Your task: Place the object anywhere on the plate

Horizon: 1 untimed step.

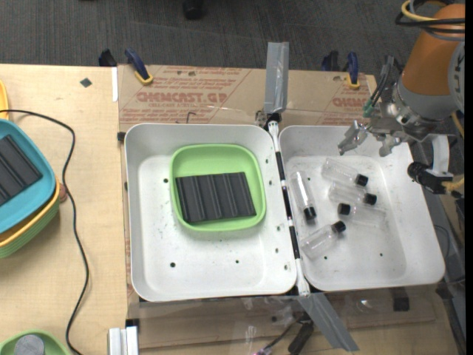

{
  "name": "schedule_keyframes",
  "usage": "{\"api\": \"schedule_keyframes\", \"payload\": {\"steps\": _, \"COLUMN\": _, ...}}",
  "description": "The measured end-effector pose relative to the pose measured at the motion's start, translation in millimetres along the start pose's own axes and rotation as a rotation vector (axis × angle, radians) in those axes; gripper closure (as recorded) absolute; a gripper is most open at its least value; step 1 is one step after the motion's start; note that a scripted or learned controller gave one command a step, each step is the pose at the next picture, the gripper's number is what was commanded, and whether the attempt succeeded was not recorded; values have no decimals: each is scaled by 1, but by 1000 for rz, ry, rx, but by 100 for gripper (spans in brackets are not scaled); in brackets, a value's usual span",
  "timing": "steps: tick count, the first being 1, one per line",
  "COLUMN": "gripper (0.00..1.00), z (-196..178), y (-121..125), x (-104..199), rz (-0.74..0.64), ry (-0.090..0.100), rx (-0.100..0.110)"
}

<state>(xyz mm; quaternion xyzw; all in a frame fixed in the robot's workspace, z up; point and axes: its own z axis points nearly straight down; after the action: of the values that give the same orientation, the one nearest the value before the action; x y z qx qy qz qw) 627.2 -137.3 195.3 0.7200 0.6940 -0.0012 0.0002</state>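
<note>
A green square plate [218,170] lies in the left bin [148,265], with a dark ribbed insert [216,197] across its middle. In the right bin [414,265] lie several clear plastic vials with black caps, one [303,194] near the divider and others [353,197] in the middle. My gripper [367,140] hangs over the far side of the right bin, above and behind the vials. Its two fingers stand spread apart with nothing between them.
Stacked teal and yellow dishes [22,187] sit on the wooden bench at the far left, with a black cable [74,220] running past them. Cardboard [192,95] clamped with blue clips lies behind the bins.
</note>
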Motion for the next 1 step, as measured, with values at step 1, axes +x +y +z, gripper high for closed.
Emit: {"api": "schedule_keyframes", "payload": {"steps": 1, "gripper": 0, "z": -49, "y": -27, "x": -18, "rz": 75, "ry": 0, "rx": -1}}
